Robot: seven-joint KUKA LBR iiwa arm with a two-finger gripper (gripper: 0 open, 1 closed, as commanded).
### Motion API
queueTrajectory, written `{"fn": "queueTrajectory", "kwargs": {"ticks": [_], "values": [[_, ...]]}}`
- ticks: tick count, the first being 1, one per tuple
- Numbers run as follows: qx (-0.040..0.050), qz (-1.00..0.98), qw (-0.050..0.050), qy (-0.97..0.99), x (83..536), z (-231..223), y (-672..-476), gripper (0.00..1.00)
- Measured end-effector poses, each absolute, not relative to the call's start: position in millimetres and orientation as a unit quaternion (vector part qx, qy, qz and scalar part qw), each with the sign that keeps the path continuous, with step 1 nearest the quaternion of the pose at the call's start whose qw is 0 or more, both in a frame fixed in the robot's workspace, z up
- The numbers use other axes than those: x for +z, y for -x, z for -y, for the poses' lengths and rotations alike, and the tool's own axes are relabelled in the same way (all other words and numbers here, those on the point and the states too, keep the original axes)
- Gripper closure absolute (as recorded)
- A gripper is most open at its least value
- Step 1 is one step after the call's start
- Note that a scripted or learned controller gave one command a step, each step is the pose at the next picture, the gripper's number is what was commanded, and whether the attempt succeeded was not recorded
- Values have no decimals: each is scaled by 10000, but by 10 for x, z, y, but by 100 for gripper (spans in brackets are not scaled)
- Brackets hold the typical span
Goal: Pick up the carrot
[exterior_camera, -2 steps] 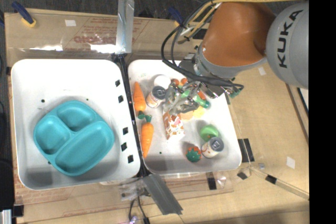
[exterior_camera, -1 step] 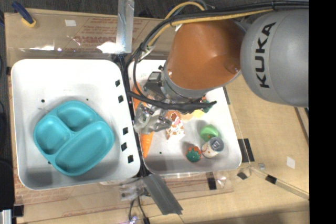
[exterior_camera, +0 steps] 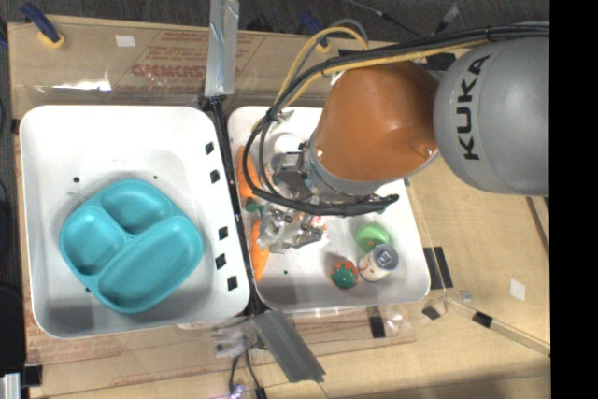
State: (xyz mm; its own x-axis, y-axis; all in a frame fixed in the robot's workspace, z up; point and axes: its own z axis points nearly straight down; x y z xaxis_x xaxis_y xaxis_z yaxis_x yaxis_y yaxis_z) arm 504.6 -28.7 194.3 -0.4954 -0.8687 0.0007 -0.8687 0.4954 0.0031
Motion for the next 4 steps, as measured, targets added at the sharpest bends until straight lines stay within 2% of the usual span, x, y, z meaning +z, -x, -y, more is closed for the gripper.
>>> {"fn": "queueTrajectory", "kwargs": {"ticks": [1,2,3,4], "values": [[29,8875,-51,-4608,3221,-100,-5141,100],[23,7710,-32,-6369,4539,-514,-5440,100],[-11,6897,7,-7241,3518,-507,-5025,100],[-11,6264,6,-7795,2945,-188,-4764,100]]}}
